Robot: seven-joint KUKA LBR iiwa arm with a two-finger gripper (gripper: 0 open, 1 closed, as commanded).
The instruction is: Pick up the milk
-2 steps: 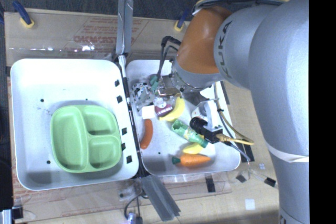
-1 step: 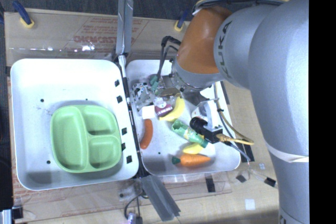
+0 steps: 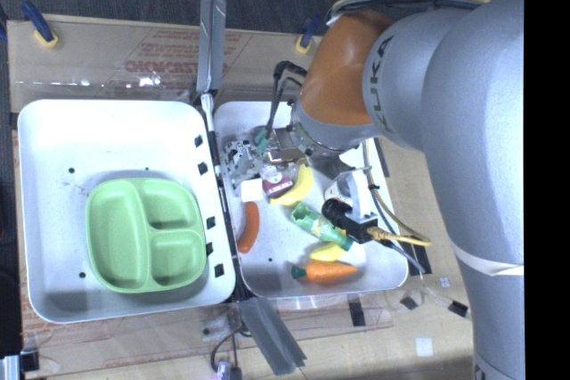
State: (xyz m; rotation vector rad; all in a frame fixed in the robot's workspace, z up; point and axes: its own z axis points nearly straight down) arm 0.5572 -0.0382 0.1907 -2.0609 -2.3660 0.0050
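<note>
A: Though hanging low over the right-hand shallow white bin (image 3: 385,270), cannot be counted as finished yet. Look at the grey arm's two-finger gripper (image 3: 272,154), down near that bin's upper left corner.

B: Seen. Holding anything?

A: Cannot tell. Tucked under the orange-banded wrist and mixed up with dark cables, so no saying whether spread or closed.

B: And the milk?

A: Probably the small white carton with a purple patch (image 3: 272,187), though too blurred to swear by. Lies just below the gripper, touching or very nearly so, right beside a yellow banana-shaped toy (image 3: 305,184). Looks to be resting low in the bin rather than raised above the other things.

B: Crowded around there?

A: Fairly. Note a red-orange toy sausage (image 3: 249,227) along the left wall, a green plastic bottle (image 3: 319,225) a little further down, and an orange toy carrot (image 3: 331,273) near the bottom edge. Well apart from all that, find a light green divided plate (image 3: 142,231) in the left-hand white bin (image 3: 44,147) on the same surface.

B: So how far along?

A: Judging by position alone: arrived at the carton, grasp unconfirmed, lift not yet done. Left to do, then: closing firmly on the carton and raising clear of the bin, preferably without dragging the banana toy along.

B: Early to middle, in short.

A: Agreed, and no further than that on this evidence.
</note>
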